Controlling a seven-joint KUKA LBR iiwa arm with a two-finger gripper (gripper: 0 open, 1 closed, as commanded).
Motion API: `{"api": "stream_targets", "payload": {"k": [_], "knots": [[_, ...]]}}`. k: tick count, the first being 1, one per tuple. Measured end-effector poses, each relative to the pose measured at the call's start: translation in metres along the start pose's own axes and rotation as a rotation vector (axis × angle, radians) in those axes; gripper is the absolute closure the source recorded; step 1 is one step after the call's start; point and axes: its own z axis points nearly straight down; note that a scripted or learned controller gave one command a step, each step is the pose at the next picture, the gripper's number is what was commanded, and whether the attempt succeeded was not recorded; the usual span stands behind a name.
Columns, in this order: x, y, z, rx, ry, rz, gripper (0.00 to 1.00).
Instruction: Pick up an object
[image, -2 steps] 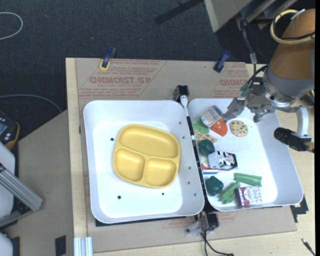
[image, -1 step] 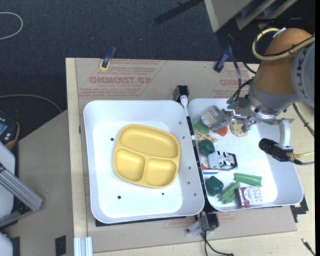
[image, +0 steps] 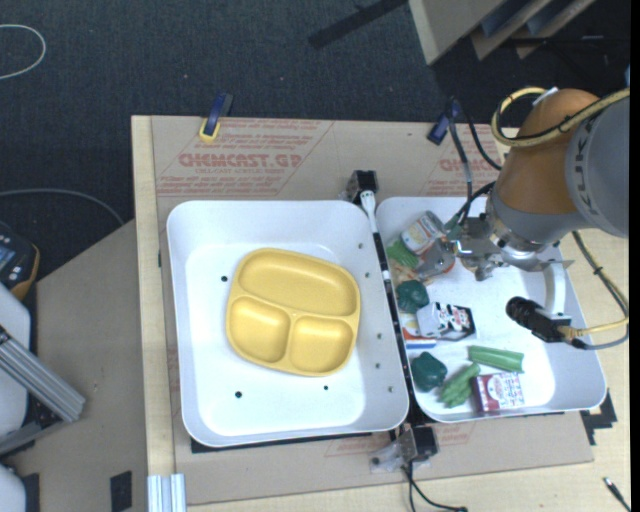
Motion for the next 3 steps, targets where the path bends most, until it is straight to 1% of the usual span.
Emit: {"api": "stream_targets", "payload": {"k": [1, 2, 3], "knots": [[0.002, 0.002, 0.048, -0.009, 0.003, -0.001, 0.0], [0.001, 0.004, 0.034, -0.017, 0.0, -0.001, 1.0], [-0.006, 0.004, -0.028, -0.015, -0.004, -0.002, 1.0]]}}
